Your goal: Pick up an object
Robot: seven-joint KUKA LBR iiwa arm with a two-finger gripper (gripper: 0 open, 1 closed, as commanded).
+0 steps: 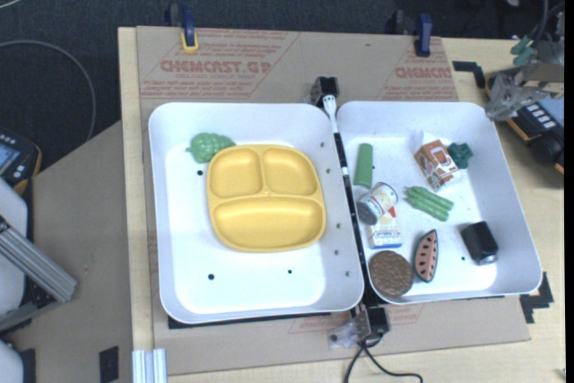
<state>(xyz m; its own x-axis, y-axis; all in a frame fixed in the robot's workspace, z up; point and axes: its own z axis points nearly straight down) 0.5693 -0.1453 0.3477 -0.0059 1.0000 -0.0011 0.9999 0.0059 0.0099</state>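
The right bin point(502, 193) holds several small objects. A green cylinder point(363, 164) lies near its left wall. Just below it a small tin can point(378, 202) rests on its side, with a white and blue packet point(386, 235) under that. Against the front rim sit a brown round disc point(391, 273) and a watermelon slice point(426, 255). A green pea pod point(429, 203) lies mid-bin, and a black block point(479, 241) sits at the right. At the back are a brown and white carton point(436, 162) and a small dark green piece point(460, 154).
The left bin point(175, 220) holds a yellow divided plate point(265, 196) and a green leafy toy point(211, 145) at its back left corner. Blue clamps point(187, 22) hold the board at the far edge. Grey equipment point(529, 90) sits past the right bin's far corner.
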